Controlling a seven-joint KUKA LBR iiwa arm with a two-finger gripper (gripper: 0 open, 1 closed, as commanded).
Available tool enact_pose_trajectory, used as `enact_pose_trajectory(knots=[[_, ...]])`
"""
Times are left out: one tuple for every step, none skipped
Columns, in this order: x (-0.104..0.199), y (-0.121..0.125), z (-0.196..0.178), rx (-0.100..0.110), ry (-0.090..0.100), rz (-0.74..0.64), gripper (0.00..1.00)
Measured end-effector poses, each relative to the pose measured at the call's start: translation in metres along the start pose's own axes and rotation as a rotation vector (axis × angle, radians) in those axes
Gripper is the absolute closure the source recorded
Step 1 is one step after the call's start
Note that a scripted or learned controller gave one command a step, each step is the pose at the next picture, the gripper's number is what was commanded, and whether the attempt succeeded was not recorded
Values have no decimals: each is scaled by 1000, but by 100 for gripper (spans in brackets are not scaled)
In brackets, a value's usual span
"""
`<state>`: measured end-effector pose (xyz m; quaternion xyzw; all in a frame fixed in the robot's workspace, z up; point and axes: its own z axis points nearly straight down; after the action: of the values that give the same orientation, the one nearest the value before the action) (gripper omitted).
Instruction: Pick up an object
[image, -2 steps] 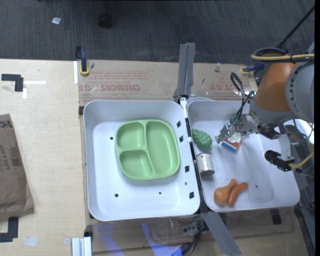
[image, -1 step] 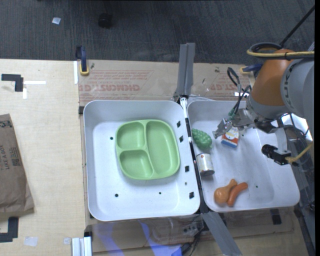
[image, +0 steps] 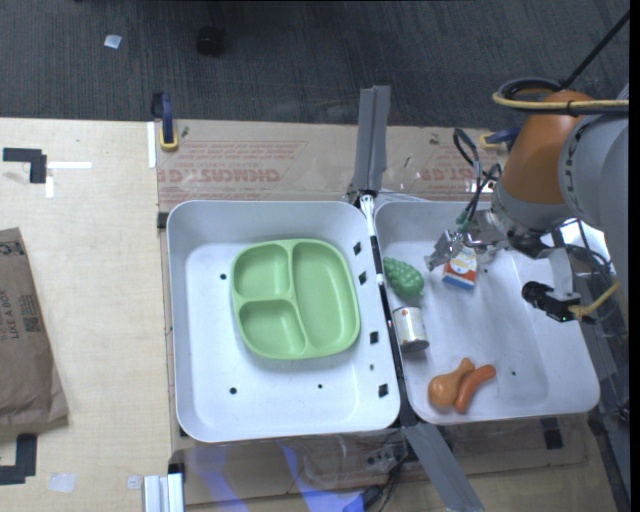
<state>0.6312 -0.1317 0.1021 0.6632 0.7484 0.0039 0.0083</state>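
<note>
My gripper (image: 461, 249) hangs over the back of the right bin (image: 545, 375), its fingers spread apart. A small white carton (image: 461, 271) with red and blue print sits just below, between the two fingertips, and a gap shows on either side of it. Also in this bin are a green bumpy object (image: 404, 277), a small silver can (image: 409, 329) lying near the left wall, and an orange gourd-shaped toy (image: 460, 386) at the front.
The left bin (image: 195, 370) holds a pale green divided plate (image: 296, 298). The grey arm with its orange band (image: 545, 150) and loose cables comes in over the right bin's back right corner. A brown paper bag (image: 25, 330) lies at the bench's far left.
</note>
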Motion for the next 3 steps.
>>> enact_pose_trajectory(knots=[[-45,23,9,12,6,-238,0],[-67,20,0,14,6,-176,0],[-64,21,-40,14,6,-110,0]])
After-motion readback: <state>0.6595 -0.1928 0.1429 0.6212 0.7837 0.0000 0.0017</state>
